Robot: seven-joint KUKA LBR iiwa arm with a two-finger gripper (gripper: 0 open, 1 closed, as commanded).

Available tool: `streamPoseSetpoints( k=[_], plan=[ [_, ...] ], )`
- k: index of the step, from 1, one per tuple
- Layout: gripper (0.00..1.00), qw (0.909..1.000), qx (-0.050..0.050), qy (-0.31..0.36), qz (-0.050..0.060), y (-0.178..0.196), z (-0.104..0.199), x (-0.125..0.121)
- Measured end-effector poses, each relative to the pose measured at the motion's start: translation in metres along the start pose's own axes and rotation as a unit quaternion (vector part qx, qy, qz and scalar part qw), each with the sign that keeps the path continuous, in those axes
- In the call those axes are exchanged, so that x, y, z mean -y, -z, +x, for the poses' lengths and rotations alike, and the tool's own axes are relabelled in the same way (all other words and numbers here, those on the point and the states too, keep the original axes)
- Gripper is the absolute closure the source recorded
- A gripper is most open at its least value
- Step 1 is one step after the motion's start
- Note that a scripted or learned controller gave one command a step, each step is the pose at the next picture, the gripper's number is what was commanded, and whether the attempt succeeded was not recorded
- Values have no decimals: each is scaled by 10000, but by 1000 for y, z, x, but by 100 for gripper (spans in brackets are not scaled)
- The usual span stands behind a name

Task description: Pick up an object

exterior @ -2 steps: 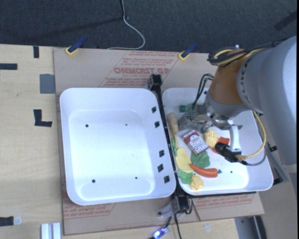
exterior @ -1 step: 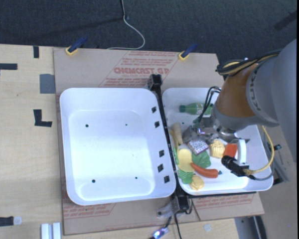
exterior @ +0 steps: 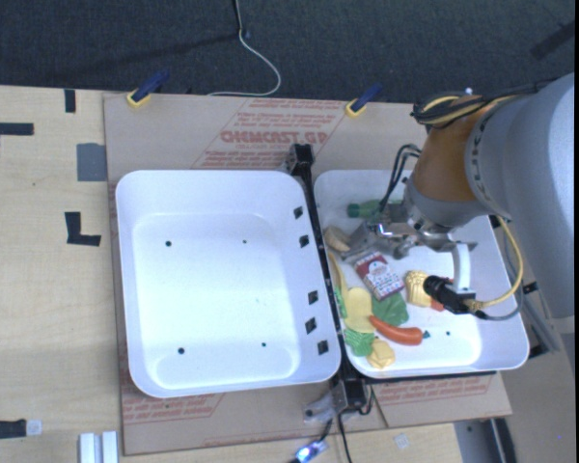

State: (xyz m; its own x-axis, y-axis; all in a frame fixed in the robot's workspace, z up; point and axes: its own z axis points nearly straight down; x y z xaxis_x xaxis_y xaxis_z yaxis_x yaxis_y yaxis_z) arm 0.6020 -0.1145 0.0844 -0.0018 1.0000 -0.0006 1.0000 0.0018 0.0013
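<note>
Reaching in from the right, the grey arm with its orange band (exterior: 444, 157) hangs over the right-hand shallow white bin (exterior: 492, 350), and its metal two-finger gripper (exterior: 391, 231) sits low among the small objects heaped in that bin's left half. How that tool stands cannot be told from this slanted view, and nothing is visibly lifted clear of the pile. Just below the gripper lies a small red-and-white packet (exterior: 376, 275), with a pale yellow rounded piece (exterior: 357, 307) and a green leafy plastic piece (exterior: 391, 310) beside it. A red-orange chilli-shaped toy (exterior: 398, 333) lies across the lower part of the pile, touching a yellow lump (exterior: 378, 355) near the bin's front wall. A small green item (exterior: 365, 207) rests near the back wall. The left-hand white bin (exterior: 135, 258) stands beside it on a brown cardboard sheet (exterior: 261, 133).
</note>
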Motion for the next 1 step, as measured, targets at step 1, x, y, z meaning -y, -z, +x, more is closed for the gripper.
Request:
streamPoseSetpoints(
  k=[1],
  plan=[
    [0,10000,0,8,-2,0,21,-46]
  ],
)
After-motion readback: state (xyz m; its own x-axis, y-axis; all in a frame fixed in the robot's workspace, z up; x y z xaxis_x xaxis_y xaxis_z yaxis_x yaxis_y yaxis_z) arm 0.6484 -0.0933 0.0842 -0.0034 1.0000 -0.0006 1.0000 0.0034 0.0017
